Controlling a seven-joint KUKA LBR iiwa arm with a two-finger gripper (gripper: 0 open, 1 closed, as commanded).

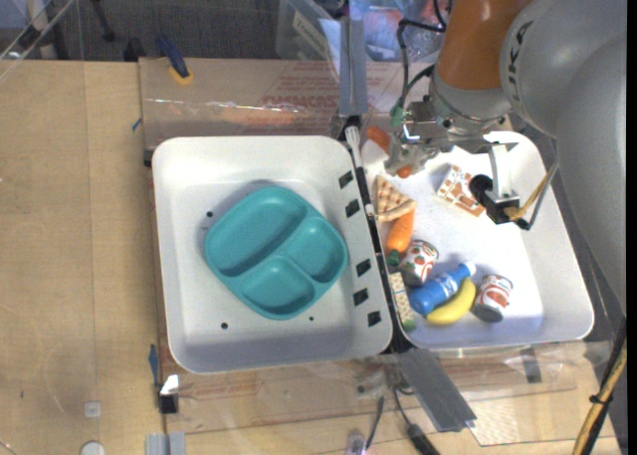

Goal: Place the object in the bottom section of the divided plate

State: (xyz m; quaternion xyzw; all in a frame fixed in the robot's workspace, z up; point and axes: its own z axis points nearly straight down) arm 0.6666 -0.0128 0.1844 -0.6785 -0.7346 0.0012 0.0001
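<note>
Jaws: you cannot tell from this slant how they are standing; the gripper (402, 162) is pointing down into the top-left corner of the right bin (557, 274), and its tip is blurring into the clutter there. Nothing is showing as lifted or carried.

You are looking at the picking step, not the placing step. The arm (498, 35) is reaching in over the right bin, with the gripper hanging just above a waffle-like wedge (391, 201) and near an orange carrot-shaped piece (399, 232). Which object the program is going for you cannot say for sure; the wedge is lying closest under the tip. Lower in the same bin a small patterned can (420, 262), a blue bottle (438, 293), a banana (451, 308) and another can (493, 294) are lying bunched, touching or nearly so. A patterned box (456, 189) is sitting just right of the gripper.

The teal divided plate (274, 249) is waiting in the left bin (189, 194), all its sections bare.

Judging the next move: you are needing a clean close on one item against the bin wall, then a lift clear over the ridge between the bins, and a set-down in the plate's section nearest the bottom edge of the view. The crowded corner and the wall are making a miss likely.
</note>
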